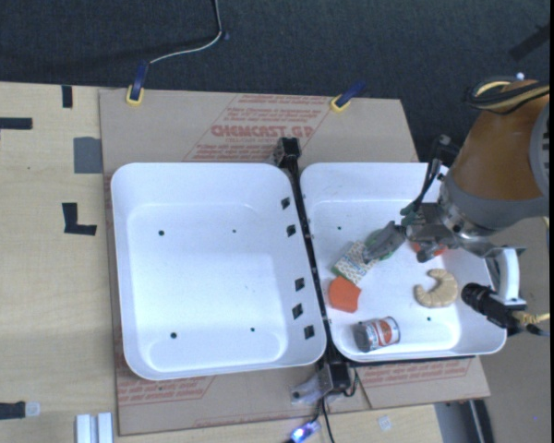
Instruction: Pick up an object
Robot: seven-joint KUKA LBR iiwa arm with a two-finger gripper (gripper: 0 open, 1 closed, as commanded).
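Observation:
The right bin (351, 185) holds several objects. A patterned green-and-white packet (353, 264) lies near its middle, and an orange block (344, 294) lies just below it. Toward the right wall rests a tan croissant-shaped piece (436, 289). A small can with a red label (377, 333) lies on its side by the front wall. My gripper (385, 242) reaches in from the right, low over the bin, with its tip at the packet's upper right end. I cannot tell whether it touches the packet.
The left bin (129, 247) sits beside the right one, with a black divider strip (300, 247) between them. Both rest on a cardboard sheet (258, 127). The arm's orange band and wrist (494, 169) hang over the right bin's right side.

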